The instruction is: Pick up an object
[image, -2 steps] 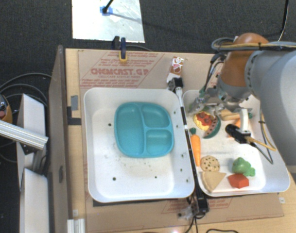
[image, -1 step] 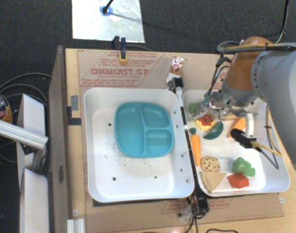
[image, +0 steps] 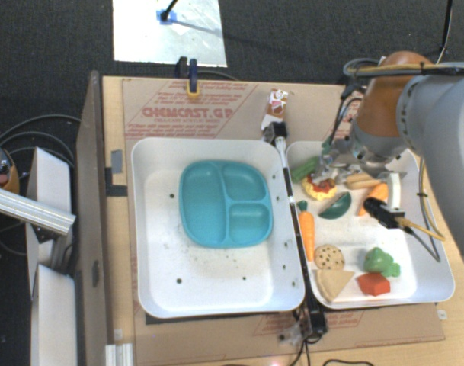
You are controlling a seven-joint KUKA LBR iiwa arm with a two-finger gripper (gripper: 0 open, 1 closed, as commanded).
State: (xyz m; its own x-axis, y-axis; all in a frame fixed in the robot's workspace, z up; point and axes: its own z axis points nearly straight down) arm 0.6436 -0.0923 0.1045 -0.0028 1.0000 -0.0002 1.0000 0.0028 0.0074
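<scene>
My gripper [image: 328, 168] hangs low over the far left part of the right bin [image: 433, 280]. Right under it lies a yellow and red toy food [image: 321, 187], with a green piece [image: 303, 168] to its left and a dark green slice [image: 335, 206] just in front. It is not clear whether the gripper touches any of them. An orange carrot [image: 307, 235], a cookie [image: 328, 258], a tan bread wedge [image: 333, 284], a red block [image: 374, 284] and a green broccoli [image: 380, 261] lie nearer the front.
The left bin [image: 159, 280] holds a teal divided plate [image: 224, 203]. A tan stick [image: 363, 181] and an orange piece [image: 376, 193] lie under the arm. The arm's grey and orange wrist [image: 392, 105] covers the right bin's far corner.
</scene>
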